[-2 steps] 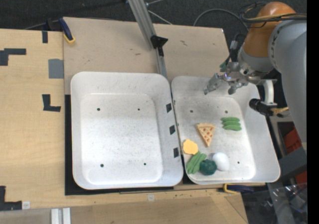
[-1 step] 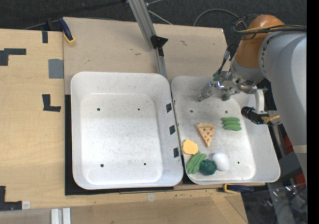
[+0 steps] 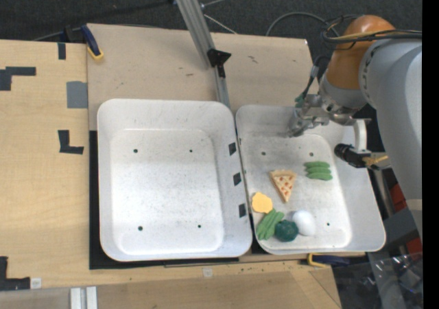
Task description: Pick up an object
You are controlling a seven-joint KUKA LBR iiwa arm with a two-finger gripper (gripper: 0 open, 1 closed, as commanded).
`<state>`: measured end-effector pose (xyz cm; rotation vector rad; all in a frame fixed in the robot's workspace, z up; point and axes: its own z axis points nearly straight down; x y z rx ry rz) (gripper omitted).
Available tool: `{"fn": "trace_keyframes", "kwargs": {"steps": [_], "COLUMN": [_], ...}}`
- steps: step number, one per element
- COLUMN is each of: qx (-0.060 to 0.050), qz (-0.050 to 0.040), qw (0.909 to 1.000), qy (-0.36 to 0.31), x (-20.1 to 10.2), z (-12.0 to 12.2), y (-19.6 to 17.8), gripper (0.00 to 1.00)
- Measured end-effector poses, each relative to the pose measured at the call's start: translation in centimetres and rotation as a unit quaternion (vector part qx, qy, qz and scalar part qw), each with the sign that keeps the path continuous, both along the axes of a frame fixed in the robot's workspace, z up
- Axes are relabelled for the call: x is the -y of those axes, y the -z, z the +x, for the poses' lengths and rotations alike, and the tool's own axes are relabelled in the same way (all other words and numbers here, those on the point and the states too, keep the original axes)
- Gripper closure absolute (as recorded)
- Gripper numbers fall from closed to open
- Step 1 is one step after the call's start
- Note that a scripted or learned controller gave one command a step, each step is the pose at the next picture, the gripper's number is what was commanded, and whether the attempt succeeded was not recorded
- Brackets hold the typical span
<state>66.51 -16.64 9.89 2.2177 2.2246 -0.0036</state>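
On the wooden surface [image 3: 41, 184], the left bin [image 3: 164, 112] sits beside the right bin [image 3: 357, 225]. In the right bin, a yellow piece [image 3: 261, 202] lies above a green pod [image 3: 269, 224] and a dark green lump [image 3: 287, 231], with a white ball [image 3: 303, 222] just beside it. A pizza slice [image 3: 282, 183] and green beans [image 3: 317, 170] lie higher. The tool [image 3: 300, 124] hangs over the bin's far end, apart from them; whether it is spread or pressed together, I cannot tell.
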Motion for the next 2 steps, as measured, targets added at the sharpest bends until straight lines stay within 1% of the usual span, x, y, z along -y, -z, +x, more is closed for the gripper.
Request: {"fn": "trace_keyframes", "kwargs": {"steps": [1, 2], "qx": [0.004, 0.004], "qz": [0.0004, 0.0003], "qw": [1.0000, 1.0000], "qy": [0.000, 0.000], "x": [-0.7, -0.9], "z": [0.4, 1.5], "y": [-6.2, -11.7], "gripper": [1.00, 1.00]}}
